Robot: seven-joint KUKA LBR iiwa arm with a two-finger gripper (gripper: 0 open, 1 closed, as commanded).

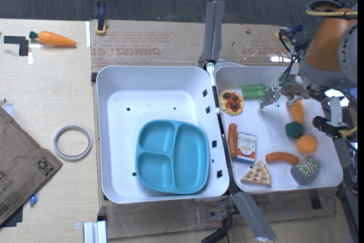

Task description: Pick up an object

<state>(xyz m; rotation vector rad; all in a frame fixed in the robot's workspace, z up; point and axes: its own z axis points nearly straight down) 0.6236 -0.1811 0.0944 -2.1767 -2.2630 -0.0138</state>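
My gripper [271, 98] hangs over the upper middle of the right bin [335, 179], just right of a green block [253, 91] and above bare bin floor. A small round pizza [231, 102] lies to its left. Below it are a red sausage [232, 140], a small juice carton [246, 147] and a pizza slice [256, 174]. To the right lie an orange carrot piece [296, 111], a dark green lump [294, 130], an orange ball [306, 144], an orange sausage [281, 157] and a can [305, 169]. I see nothing in the gripper.
The left bin [114, 94] holds a blue divided plate [172, 156]. On the bench to the left are a toy carrot [53, 38], a tape ring [72, 141] and a cardboard box [23, 162]. The arm's cables [293, 37] hang over the right bin's far corner.
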